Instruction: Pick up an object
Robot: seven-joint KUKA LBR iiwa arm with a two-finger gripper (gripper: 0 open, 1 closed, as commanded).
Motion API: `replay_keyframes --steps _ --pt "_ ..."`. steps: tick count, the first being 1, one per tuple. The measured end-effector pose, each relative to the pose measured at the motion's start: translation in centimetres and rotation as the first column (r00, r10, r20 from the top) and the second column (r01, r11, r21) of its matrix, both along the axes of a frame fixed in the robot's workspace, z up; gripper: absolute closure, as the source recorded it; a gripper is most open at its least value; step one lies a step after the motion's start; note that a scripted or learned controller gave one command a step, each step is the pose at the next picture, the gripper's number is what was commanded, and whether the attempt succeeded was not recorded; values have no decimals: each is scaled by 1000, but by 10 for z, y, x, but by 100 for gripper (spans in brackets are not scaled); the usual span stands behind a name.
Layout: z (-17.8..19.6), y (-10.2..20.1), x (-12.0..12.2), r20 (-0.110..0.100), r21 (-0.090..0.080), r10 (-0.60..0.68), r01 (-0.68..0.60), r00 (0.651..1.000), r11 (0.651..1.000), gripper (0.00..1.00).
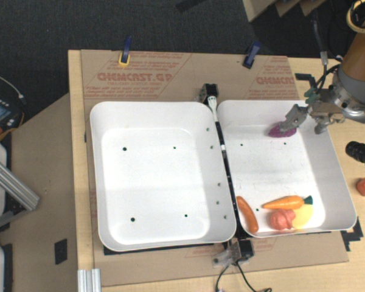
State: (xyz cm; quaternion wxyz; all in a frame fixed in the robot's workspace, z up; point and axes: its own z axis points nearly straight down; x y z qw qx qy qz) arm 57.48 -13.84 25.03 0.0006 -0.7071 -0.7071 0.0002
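A: What is the biggest thing on the bench?

B: The cardboard sheet point(170, 66) with red print. On it lie two white bins. I take the right bin point(261, 181) as my landmark. The left bin point(152, 175) touches its left wall, and a black strip runs between them.

A: And the arm?

B: The grey arm point(353, 72) with its orange band comes in above the far right corner of the right bin. Its gripper point(306, 119) hangs over the far wall of that bin. Two fingers are spread apart; one finger point(294, 118) touches a purple object point(282, 130), the other stands free to the right. Nothing is between them, so the pincer is released and grasps nothing.

A: Where are the things to pick?

B: The purple object lies inside the right bin, near its far wall. In the near right corner of the same bin lie a carrot point(286, 202), a pink object point(281, 219) and a yellow object point(302, 217), all close together. A reddish sausage-like object point(247, 215) lies just left of them, beside the left wall.

A: Something smaller?

B: Two blue clamps point(250, 55) hold the cardboard behind the bins.
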Motion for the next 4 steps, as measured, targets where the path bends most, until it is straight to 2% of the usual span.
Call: replay_keyframes --steps 1,2,3,4 --pt "-35 -40 -74 -7 2 -6 6 1000 1000 0" --pt "-100 -88 -70 -3 1 -4 4 1000 1000 0" --pt "-86 -86 -69 3 -2 -1 1 1000 1000 100" --pt "-136 1 -40 -4 6 9 -9 1000 1000 100"
